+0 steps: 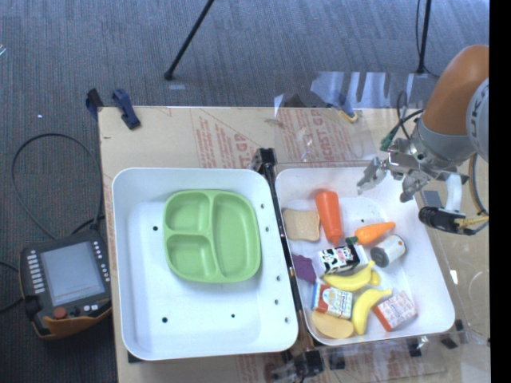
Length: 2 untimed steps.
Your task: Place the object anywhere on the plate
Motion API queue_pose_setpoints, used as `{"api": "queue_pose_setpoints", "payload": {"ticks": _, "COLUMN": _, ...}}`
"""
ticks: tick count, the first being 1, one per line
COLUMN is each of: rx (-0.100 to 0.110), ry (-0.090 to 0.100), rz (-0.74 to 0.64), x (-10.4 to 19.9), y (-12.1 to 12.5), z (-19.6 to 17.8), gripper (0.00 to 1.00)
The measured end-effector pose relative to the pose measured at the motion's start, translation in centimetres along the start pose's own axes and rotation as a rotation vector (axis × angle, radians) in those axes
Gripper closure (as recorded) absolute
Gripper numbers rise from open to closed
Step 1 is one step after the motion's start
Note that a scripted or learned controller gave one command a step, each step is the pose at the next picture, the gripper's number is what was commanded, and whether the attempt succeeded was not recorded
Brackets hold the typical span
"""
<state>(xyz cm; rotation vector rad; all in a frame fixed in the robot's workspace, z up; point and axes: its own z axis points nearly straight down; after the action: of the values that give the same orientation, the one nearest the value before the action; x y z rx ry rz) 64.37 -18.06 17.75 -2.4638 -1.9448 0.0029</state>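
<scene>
A light green plate (212,235) with three compartments lies in the left white bin (136,294), with nothing on it. The right bin (437,274) holds several toy foods: an orange-red cylinder (328,215), a toast slice (301,224), a carrot (374,232), a cow-patterned carton (343,257), a grey can (388,250), bananas (353,278) and small boxes. My gripper (390,183) hangs above the far right part of that bin. It is open, with nothing between its fingers, and sits above and to the right of the carrot.
A purple piece (303,268) lies against the divider between the bins. A juice box (333,300) and a red box (395,310) sit near the right bin's front. A black cable connector (443,218) hangs by the wrist. A teach pendant (68,278) lies left of the bench.
</scene>
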Motion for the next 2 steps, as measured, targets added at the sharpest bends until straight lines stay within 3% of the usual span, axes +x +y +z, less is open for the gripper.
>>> {"api": "queue_pose_setpoints", "payload": {"ticks": 2, "rx": 0.000, "ry": 0.000, "rz": 0.000, "x": 0.00, "y": 0.00, "z": 0.00, "gripper": 0.00}}
